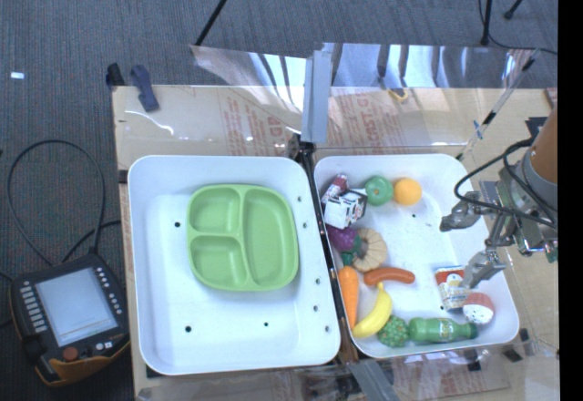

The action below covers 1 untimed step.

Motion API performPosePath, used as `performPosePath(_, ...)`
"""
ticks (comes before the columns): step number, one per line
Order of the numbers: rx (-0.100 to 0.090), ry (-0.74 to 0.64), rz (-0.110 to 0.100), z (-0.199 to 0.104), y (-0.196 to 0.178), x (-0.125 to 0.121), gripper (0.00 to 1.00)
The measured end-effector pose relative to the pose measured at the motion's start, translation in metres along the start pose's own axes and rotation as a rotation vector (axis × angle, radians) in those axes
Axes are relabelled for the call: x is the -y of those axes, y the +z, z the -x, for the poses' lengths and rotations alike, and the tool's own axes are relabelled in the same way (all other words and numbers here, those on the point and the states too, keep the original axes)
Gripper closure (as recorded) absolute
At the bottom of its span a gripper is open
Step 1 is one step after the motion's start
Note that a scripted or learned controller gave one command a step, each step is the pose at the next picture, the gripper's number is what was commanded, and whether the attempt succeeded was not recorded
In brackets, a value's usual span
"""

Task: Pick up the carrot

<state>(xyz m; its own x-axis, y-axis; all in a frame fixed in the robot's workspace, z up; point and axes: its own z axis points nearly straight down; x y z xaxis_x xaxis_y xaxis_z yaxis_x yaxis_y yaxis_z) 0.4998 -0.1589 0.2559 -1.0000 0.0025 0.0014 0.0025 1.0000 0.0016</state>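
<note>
The carrot is an orange cone lying lengthwise against the left wall of the right bin, between a yellow banana and the bin's edge. My gripper hangs over the right side of that bin, well to the right of the carrot. Its two fingers point left and stand open, with only bare bin floor between them. One fingertip is toward the back, and the other one sits just above a small red and white can.
The right bin also holds a red sausage, green apple, orange, white cube, purple eggplant, broccoli and green bottle. A green divided plate lies in the left bin.
</note>
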Motion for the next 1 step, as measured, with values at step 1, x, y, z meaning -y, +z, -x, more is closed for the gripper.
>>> performPosePath(1, 0.01, 0.047, -0.003, 0.0136, 0.0057, 0.0006, 0.0)
